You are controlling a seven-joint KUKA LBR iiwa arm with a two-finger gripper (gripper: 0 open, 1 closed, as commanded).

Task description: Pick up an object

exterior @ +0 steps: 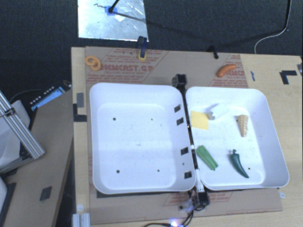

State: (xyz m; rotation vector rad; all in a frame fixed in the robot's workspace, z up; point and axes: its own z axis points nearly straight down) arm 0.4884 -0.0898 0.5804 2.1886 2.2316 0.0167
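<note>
Camera view. 2 shallow white bins are seen side by side on the worktop (265, 65), joined along a hinged centre seam with dark clips. This layout is judged to serve transfer between bins: candidates are kept together on 1 side, with a receiving side beside it.

The left bin (102, 98), at the centre left of the frame, is noted with only small dark marks on its floor.

The right bin (272, 126), at the centre right, carries 5 items, all apart from one another except 2. A yellow block (199, 121) lies near the seam in the bin's upper left, with a white object (218, 111) just beside or touching its upper right corner; which cannot be told. A cream cone (243, 125) lies toward the right wall. A green piece (207, 157) lies near the seam lower down, and a dark green pepper (238, 163) lies to its right. Each lies flat and loose, judged reachable from above.

Outside the bins, an orange sausage-shaped item (226, 70) and a tan ring (93, 63) rest on the worktop's upper part.

The state of the fingers cannot be told. The pick is judged not yet begun.
</note>
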